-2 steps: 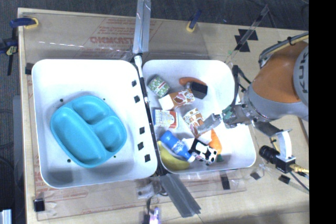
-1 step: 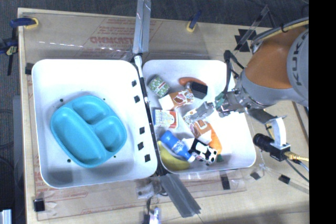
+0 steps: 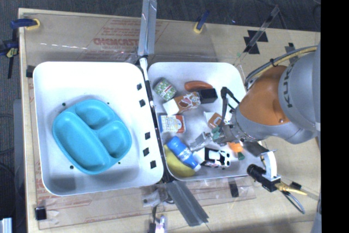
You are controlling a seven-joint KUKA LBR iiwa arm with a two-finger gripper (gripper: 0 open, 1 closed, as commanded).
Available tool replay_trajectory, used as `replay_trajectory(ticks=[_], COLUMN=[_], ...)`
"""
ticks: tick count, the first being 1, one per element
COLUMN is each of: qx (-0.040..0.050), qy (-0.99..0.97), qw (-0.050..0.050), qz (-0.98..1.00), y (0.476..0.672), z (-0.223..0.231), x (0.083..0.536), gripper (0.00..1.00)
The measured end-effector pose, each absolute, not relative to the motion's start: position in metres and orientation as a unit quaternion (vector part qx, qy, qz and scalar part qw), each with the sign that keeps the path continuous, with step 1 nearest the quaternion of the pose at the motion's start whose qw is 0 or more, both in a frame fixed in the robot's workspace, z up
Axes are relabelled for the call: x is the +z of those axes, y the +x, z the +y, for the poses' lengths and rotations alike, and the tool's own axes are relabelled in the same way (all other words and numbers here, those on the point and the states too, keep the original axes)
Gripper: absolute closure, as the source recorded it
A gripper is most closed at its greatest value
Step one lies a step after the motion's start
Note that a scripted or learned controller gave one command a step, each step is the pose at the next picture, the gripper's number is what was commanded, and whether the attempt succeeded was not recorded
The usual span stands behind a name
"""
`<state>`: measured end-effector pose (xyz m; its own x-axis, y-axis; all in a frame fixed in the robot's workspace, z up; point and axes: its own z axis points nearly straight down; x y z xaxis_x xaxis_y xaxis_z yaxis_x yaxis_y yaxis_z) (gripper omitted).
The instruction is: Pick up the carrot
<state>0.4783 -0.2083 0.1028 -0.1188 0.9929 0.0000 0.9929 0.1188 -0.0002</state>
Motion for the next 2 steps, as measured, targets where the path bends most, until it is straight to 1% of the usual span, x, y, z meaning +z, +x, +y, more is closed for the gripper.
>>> replay_trajectory(ticks=[1, 2], qx=[0.0, 0.0008], qy=[-0.634, -0.638], qw=[-0.001, 0.001], qz=[-0.773, -0.77], y=[0.478, 0.477], z=[-0.211, -0.18], x=[0.251, 0.201], gripper=[0.0, 0.0])
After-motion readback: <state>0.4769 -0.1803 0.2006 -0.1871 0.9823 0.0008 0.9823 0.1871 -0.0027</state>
